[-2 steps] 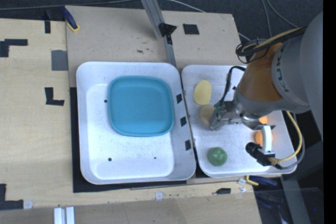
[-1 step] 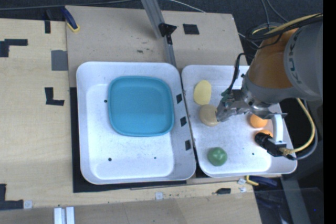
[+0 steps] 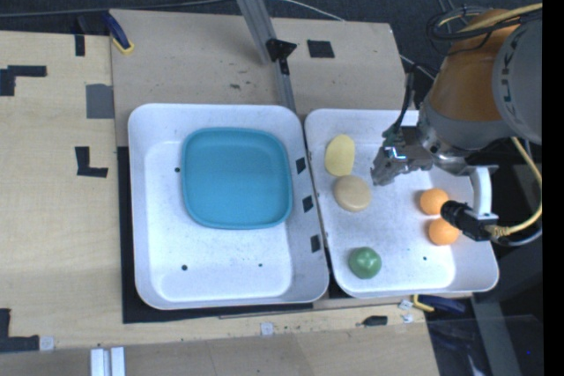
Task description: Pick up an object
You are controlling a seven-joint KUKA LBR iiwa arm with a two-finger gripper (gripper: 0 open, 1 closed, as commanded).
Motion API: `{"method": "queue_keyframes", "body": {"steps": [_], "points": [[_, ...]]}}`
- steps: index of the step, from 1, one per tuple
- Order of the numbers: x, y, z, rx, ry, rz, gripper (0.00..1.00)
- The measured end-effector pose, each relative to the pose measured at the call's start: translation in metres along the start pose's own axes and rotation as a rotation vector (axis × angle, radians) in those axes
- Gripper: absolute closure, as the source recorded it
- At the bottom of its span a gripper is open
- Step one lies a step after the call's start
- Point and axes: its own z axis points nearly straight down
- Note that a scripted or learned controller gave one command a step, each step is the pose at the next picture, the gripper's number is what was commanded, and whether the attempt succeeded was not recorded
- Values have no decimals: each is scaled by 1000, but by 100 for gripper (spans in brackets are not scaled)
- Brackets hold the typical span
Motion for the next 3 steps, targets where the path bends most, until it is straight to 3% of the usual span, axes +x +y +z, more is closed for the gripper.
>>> {"method": "queue_keyframes", "body": {"steps": [1, 3], "points": [[0, 0, -17, 3, 0, 1, 100], [94, 31, -33, 4, 1, -3, 100]]}}
